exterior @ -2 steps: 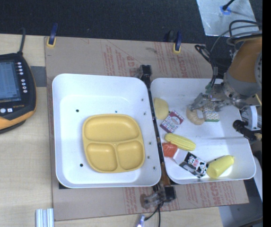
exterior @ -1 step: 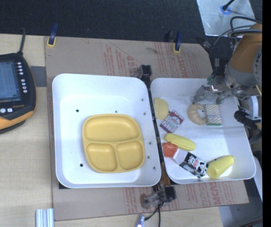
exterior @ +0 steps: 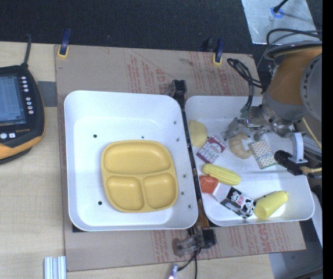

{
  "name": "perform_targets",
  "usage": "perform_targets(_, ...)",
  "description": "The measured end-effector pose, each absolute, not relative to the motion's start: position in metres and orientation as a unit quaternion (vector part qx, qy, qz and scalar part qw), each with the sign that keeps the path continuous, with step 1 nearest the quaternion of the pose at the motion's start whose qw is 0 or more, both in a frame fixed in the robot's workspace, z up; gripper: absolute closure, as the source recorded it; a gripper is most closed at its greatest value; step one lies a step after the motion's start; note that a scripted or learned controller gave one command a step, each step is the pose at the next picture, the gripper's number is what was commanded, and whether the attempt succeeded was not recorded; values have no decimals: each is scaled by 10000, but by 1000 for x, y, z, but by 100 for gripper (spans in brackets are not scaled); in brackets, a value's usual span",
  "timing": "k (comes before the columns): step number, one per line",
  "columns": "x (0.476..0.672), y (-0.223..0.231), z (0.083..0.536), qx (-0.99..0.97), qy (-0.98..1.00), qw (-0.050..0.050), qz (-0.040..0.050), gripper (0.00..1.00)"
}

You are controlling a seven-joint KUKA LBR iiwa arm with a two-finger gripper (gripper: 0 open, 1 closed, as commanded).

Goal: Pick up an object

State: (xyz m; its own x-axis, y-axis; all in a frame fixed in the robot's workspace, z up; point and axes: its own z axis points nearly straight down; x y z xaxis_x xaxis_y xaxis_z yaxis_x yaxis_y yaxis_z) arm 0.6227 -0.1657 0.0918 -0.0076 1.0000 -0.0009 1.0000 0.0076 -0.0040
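From the overhead camera, the arm comes in over the right bin (exterior: 305, 211), which holds the loose items, while the left bin (exterior: 79, 156) carries a yellow tray (exterior: 138, 175). The claw (exterior: 243, 131) hangs right above a tan lump (exterior: 240, 148), apparently lining up a grab; whether it is clenched, one cannot tell.

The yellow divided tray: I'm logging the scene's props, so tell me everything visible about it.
The yellow divided tray looks like matte moulded plastic, pale mustard in colour, with rounded corners. It has three compartments: one wide one along the far side and two smaller ones on the near side, all with nothing in them. It lies flat and upright on the floor of the left white bin, roughly centred, slightly rotated, touching nothing else.
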Motion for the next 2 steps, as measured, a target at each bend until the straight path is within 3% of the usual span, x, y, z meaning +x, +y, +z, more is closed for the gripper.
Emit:
perform_targets(1, 657, -152, 128, -7056, -7086, 8, 4, 0)
perform_targets(2, 614, -150, 91, -7053, -7089, 14, 22, 0)
